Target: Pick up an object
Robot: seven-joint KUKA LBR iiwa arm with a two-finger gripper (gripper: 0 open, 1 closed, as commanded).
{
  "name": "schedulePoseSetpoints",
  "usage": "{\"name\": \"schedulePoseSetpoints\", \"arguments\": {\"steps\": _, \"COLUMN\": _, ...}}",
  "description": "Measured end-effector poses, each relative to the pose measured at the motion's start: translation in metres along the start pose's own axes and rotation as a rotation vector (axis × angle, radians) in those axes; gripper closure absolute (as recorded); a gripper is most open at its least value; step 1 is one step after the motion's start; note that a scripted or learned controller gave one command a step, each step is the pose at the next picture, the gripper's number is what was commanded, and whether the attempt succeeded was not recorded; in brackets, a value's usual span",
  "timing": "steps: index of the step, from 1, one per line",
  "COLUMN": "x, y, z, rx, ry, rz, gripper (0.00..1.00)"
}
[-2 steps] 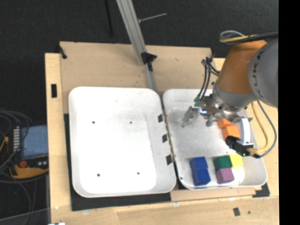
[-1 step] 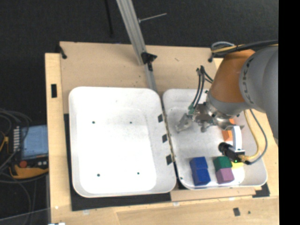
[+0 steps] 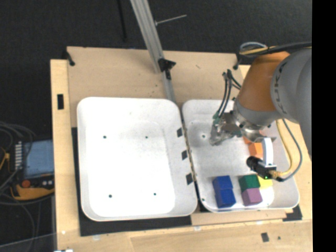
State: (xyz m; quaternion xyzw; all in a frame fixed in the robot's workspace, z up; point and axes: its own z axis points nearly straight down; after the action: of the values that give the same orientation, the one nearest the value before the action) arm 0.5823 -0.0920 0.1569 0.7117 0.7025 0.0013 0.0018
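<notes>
Dark floor around tan table (image 3: 121, 72); we see two white bins on it. Left bin (image 3: 131, 156) beside right bin (image 3: 207, 114). Arm (image 3: 273, 88) reaches in from right, hand (image 3: 218, 135) low over upper part of right bin; whether it is apart or together, we cannot tell. We see nothing in it. Blue block (image 3: 224, 191) at bin's near edge, below hand, apart from it. Green block (image 3: 249, 182) and purple block (image 3: 253, 196) just right of blue. Orange block (image 3: 255, 148) partly hidden by wrist.
</notes>
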Motion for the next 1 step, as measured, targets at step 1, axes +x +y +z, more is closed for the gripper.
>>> {"name": "schedulePoseSetpoints", "arguments": {"steps": 1, "x": -0.0115, "y": 0.0004, "z": -0.0557, "rx": -0.003, "ry": -0.001, "rz": -0.01, "gripper": 1.0}}
